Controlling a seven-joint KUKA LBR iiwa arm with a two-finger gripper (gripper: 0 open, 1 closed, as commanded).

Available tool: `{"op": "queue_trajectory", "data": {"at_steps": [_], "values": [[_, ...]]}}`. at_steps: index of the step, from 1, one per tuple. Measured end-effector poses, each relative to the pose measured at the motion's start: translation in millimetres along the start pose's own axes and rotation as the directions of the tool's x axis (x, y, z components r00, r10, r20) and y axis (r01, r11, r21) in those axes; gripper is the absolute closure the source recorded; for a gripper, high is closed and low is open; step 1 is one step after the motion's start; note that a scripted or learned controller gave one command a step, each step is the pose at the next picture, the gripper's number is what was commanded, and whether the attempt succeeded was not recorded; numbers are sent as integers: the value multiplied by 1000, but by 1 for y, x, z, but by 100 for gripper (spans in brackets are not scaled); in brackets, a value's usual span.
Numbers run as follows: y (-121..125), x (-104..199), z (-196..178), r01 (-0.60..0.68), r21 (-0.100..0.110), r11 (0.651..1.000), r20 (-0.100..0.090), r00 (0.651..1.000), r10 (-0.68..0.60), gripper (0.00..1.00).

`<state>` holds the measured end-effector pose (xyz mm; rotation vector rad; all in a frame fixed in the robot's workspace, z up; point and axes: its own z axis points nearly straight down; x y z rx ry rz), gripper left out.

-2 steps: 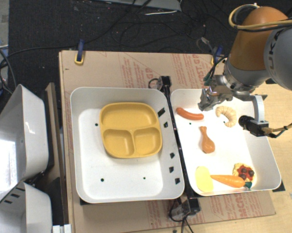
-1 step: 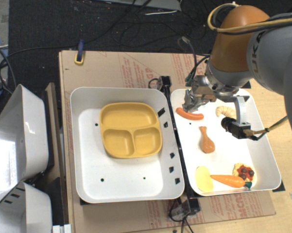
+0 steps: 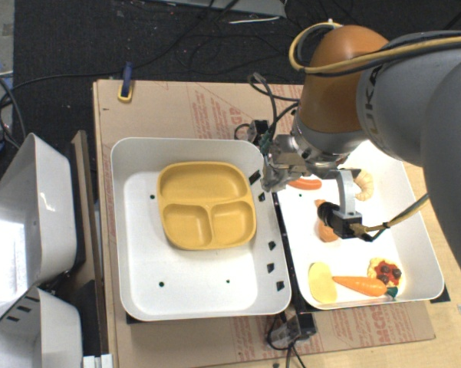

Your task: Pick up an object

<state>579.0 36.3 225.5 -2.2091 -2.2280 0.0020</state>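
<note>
Approach looks to be the step in hand: the end effector (image 3: 272,173) hangs over the left rim of the right bin (image 3: 418,251), just beside a red sausage (image 3: 304,183). Whether it is open or closed I cannot tell. Nothing shows as held. Next, I judge, it must centre over the sausage and descend, keeping clear of the rim.

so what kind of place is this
Most likely a robotics lab bench, not a kitchen: a grey robot arm with an orange band reaches over two shallow white plastic bins, one holding an orange toy carrot, with loose black cables nearby.
</note>
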Motion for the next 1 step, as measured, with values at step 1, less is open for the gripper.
{"op": "queue_trajectory", "data": {"at_steps": [1], "values": [[-18, 47, 5, -1, 0, 1000, 1, 1000, 1, 100]]}}
